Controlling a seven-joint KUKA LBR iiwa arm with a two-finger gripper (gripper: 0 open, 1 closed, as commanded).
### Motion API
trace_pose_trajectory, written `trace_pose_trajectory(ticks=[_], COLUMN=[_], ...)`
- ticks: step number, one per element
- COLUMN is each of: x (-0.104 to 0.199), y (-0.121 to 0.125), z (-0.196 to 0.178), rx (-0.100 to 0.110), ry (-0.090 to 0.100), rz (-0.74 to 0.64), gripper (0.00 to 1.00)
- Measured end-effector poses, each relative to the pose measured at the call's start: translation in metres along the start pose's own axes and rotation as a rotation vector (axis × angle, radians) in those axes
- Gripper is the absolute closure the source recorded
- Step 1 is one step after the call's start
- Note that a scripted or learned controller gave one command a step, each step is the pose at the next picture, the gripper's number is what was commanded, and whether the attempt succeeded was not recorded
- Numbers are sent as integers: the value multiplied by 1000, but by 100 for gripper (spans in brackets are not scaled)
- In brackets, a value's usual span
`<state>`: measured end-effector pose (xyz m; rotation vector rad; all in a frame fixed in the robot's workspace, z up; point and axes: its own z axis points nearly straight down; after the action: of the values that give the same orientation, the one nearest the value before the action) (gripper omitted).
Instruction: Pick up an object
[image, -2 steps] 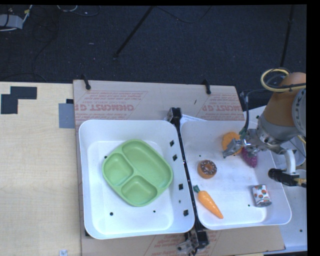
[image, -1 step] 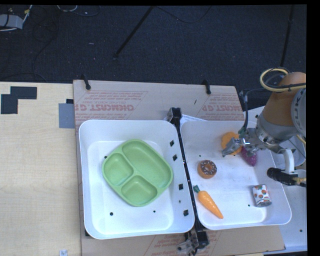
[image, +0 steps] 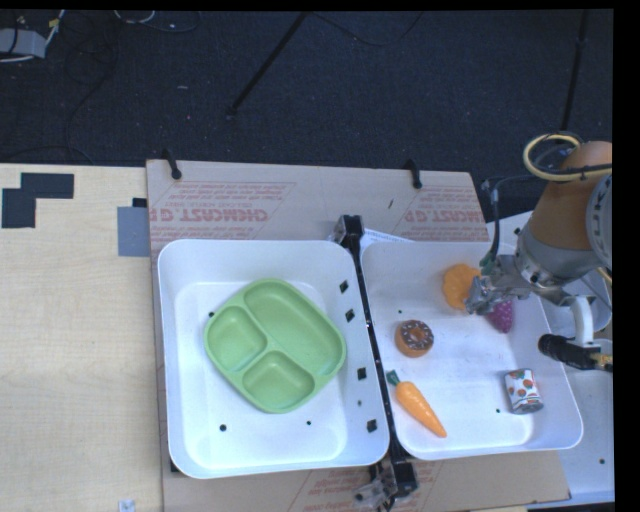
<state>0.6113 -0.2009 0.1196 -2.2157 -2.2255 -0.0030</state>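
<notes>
In the right bin (image: 470, 440) lie an orange fruit (image: 459, 285), a purple grape-like piece (image: 501, 315), a chocolate donut (image: 414, 338), a toy carrot (image: 419, 406) and a small can (image: 522, 390). My gripper (image: 487, 298) is low in the bin's far right part, wedged between the orange fruit on its left and the purple piece on its right. The arm's own bulk hides the fingers, and nothing is visibly held.
The left bin (image: 190, 420) holds a green divided plate (image: 274, 344). A black divider (image: 366, 340) runs between the two bins. Cardboard (image: 250, 205) lies under and behind them. Bare floor shows in the middle of the right bin.
</notes>
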Motion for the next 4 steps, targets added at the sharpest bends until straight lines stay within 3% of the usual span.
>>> trace_pose_trajectory(ticks=[2,3,4], x=[-11,-12,44], y=[-14,-14,-17], z=[-107,-134,-119], rx=[-3,-1,5], ry=[-4,-3,0], rz=[8,4,1], gripper=[100,100,100])
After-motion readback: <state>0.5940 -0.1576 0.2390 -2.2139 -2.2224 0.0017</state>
